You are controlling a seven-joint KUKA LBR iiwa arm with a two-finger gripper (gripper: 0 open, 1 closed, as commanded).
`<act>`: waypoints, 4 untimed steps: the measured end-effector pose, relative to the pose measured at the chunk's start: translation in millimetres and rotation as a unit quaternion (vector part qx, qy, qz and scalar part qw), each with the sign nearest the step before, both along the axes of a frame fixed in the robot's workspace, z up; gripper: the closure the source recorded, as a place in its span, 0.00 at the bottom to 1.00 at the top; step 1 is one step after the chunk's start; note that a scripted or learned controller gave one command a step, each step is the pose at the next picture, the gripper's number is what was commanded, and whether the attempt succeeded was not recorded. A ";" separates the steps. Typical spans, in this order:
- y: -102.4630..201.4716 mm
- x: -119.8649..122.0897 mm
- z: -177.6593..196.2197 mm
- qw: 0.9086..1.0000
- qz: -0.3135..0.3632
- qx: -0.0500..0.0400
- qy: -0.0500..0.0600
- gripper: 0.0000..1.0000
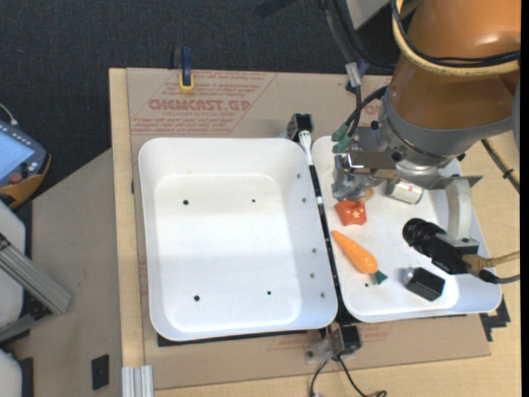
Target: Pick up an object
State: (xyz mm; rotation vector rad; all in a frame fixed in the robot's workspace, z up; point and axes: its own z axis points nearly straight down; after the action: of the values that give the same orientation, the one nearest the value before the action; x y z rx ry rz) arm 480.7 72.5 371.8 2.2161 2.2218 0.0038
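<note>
You lose the back of the right bin (397,308) behind the arm (455,73) — its far wall and far right corner are covered, and the arm itself runs off the top and right edges. The gripper (350,193) overlaps the top of the small red object (353,214), so you cannot tell whether they touch. A small white thing (407,192) peeks out under the wrist, too covered to identify. At the left edge a blue screen (15,160) is cut off — likewise the metal rail (29,275) below it. The cable (331,379) at the front leaves by the bottom edge.
</note>
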 end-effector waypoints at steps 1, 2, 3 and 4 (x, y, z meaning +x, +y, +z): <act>0.5 0.6 10.1 1.000 0.000 0.000 -0.001 1.00; 1.0 1.0 20.0 1.000 0.001 0.000 -0.001 1.00; 51.1 -1.0 89.9 1.000 0.001 0.002 -0.002 1.00; 44.8 -3.5 -61.2 1.000 -0.003 -0.002 0.010 1.00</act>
State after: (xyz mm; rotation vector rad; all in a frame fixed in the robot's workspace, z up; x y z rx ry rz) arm 477.2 117.3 310.6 2.2302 2.2247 -0.0236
